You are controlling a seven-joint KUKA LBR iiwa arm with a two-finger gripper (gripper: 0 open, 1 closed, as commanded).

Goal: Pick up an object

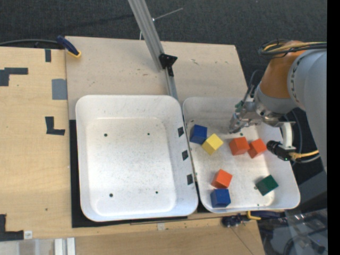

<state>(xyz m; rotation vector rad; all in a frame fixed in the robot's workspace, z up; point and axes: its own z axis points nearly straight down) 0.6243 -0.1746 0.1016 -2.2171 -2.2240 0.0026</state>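
Tool [237, 122] low in right bin [212, 106], just above orange cube [238, 145], prob lining up pick; grip state unclear.

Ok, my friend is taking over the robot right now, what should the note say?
Tool: low in the right bin, above the blocks; I can't tell its grip, and nothing shows in it.
Blocks, all in the right bin: two blue, one yellow, three orange, one green.
Done: nothing picked up yet.
Left: grab a block and lift it; the nearest orange is probably easiest.
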